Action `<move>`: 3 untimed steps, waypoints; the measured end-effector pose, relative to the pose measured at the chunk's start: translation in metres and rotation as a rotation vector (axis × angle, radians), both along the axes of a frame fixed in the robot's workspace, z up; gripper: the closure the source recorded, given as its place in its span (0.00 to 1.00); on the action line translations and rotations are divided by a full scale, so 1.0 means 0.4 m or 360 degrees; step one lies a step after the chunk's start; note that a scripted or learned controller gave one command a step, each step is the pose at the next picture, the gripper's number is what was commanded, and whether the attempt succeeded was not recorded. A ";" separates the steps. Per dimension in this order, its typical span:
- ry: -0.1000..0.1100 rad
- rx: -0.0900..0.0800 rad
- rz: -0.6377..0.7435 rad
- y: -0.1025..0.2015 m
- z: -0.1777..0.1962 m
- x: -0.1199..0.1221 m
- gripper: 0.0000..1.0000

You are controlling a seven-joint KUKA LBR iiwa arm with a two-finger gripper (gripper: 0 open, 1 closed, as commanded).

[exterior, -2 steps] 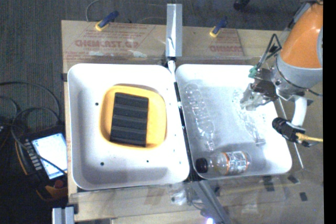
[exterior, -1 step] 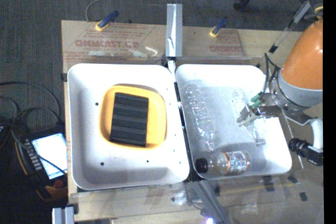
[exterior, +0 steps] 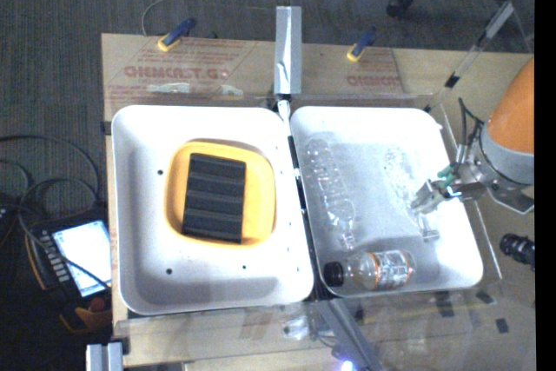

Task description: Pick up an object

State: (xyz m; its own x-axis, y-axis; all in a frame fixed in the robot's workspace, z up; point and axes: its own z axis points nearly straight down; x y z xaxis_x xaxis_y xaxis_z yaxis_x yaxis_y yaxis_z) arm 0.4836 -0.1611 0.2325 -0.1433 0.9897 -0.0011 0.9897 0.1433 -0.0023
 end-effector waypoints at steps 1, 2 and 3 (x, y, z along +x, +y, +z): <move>-0.0001 0.0006 0.0166 0.186 -0.124 0.001 0.00; -0.0001 0.0005 0.0199 0.222 -0.124 0.143 0.00; 0.0002 0.0003 0.0236 0.188 -0.124 -0.001 0.00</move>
State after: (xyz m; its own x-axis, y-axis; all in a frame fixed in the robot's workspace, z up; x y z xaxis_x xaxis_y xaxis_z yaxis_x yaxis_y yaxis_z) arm 0.4830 -0.0858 0.1830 -0.2880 0.9576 0.0007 0.9576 0.2880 -0.0030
